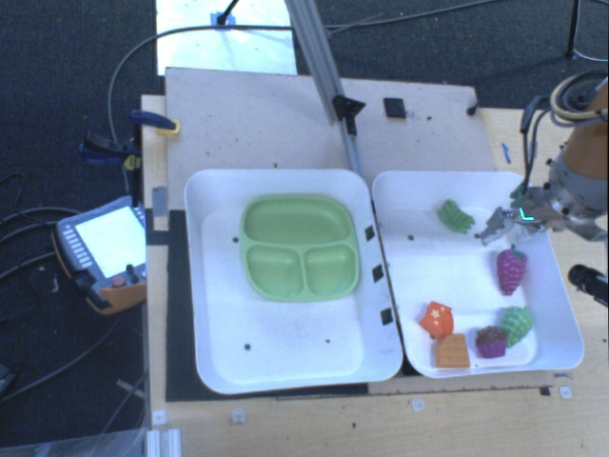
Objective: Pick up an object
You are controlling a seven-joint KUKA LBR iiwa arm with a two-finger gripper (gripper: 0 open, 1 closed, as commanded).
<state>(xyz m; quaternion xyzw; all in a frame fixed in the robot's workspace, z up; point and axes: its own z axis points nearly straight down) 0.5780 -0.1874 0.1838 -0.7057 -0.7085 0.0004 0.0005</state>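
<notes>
1. Two white bins sit side by side; the right bin point(419, 284) is the landmark, and the left bin point(214, 350) carries one green divided plate point(302, 248).
2. One arm reaches over the right bin's far right rim. Its gripper point(497, 225) hovers with nothing between the fingers, which look spread; this reads as the approach step.
3. Next it must descend and close on something, likeliest the purple grapes point(511, 268) just below it.
4. Six toys lie in the right bin, grapes included: one green piece point(456, 216) at the far side, then along the near edge one red-orange piece point(437, 319), one orange block point(453, 351), one dark purple piece point(491, 341) and one green cluster point(517, 324).
</notes>
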